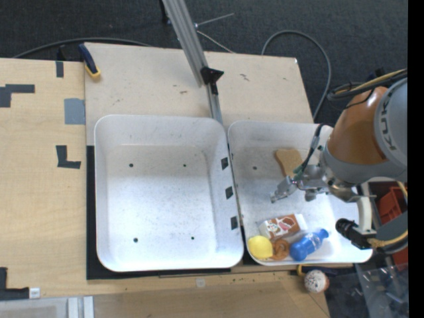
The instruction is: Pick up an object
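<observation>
Plainly, the tan slab (288, 159) is the nearest candidate, lying flat in the right bin (252, 138) just up and left of the fingers (283, 192). Whether those fingers are parted or closed I cannot tell; nothing shows between them. A good try would centre over one object before descending. Below the fingers, along the bin's near edge, cluster a snack packet (281, 226), yellow ball (260, 247) and blue bottle (309, 243).

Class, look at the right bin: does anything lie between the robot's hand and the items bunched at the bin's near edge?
Nothing visible does. The hand hangs over bare bin floor, and the snack packet, yellow ball and blue bottle lie just below it in the picture.
</observation>
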